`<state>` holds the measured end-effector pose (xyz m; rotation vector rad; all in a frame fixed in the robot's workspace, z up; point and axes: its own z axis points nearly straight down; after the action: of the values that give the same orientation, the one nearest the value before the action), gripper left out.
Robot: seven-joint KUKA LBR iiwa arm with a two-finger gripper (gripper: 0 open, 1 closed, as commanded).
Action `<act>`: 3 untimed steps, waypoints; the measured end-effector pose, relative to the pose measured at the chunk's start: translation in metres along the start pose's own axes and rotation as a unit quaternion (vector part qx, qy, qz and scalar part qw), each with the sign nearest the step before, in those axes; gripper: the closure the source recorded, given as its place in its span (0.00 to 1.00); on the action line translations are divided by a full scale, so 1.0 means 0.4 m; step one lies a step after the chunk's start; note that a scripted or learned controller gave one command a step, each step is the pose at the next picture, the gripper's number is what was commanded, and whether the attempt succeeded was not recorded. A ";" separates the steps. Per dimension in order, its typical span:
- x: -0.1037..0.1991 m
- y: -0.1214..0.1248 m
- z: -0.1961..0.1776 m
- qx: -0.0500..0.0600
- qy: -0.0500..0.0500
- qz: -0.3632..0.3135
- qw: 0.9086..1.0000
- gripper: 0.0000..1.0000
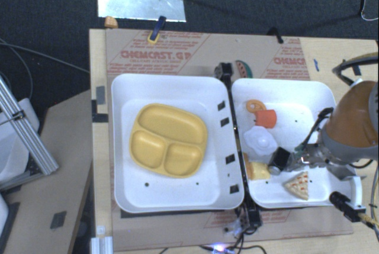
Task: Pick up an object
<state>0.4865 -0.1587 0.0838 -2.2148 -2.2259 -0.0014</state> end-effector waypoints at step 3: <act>0.035 0.002 -0.032 -0.001 -0.001 0.002 1.000 1.00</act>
<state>0.4872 -0.1447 0.0968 -2.2213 -2.2246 -0.0023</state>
